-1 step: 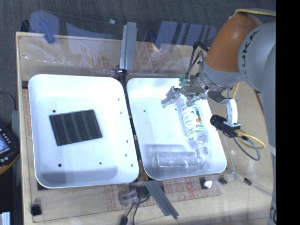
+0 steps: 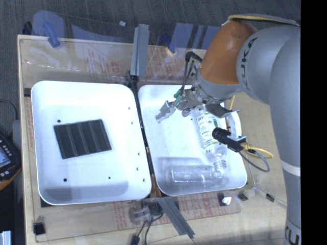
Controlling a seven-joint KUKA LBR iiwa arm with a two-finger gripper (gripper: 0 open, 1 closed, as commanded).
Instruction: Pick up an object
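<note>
My gripper (image 2: 164, 111) hangs over the upper left part of the right white bin (image 2: 153, 137), below the arm's orange band. A clear plastic bottle with a white and green label (image 2: 206, 129) lies along the bin's right side, just right of the gripper and partly under the wrist. A second clear bottle (image 2: 192, 174) lies on its side along the bin's near wall. Nothing shows at the gripper's tip.
A black ribbed rectangular pad (image 2: 82, 138) lies flat in the left white bin (image 2: 46, 93). A dark divider bar (image 2: 139, 50) stands between the bins at the back. The bare white floor of the right bin stretches below the gripper.
</note>
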